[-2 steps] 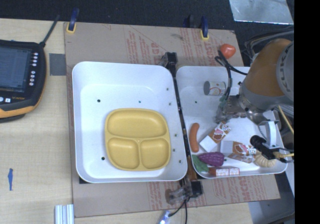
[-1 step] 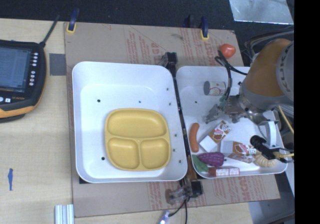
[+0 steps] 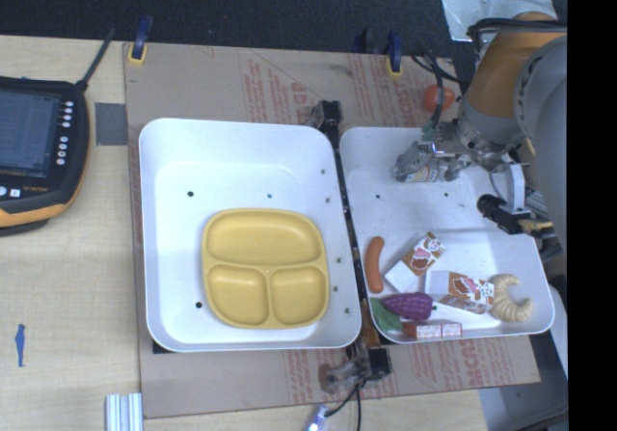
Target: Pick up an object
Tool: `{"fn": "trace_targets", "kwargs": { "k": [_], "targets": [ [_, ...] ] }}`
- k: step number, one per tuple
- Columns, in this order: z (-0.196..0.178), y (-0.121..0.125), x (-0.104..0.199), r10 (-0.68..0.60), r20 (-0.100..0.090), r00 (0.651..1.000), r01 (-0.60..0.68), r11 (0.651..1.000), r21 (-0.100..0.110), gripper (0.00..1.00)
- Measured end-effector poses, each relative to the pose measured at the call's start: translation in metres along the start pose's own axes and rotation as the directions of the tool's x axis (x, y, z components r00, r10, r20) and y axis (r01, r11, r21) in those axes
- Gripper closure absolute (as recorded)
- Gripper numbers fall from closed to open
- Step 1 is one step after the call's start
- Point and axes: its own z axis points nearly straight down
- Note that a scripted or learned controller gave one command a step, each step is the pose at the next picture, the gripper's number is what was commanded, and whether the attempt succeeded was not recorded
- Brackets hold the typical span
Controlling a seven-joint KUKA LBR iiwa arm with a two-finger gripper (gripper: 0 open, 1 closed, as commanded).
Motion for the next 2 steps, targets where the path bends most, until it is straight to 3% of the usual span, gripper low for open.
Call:
{"fn": "trace_targets", "kwargs": {
  "k": [1,2],
  "targets": [
    [0.004,-0.07,0.031,0.001,0.0,1.0,-0.001,1.0,0.008,0.0],
    [0.006,-0.011,0.03,0.007,-0.001,1.0,-0.007,1.0,0.022,0.0]
  ]
}}
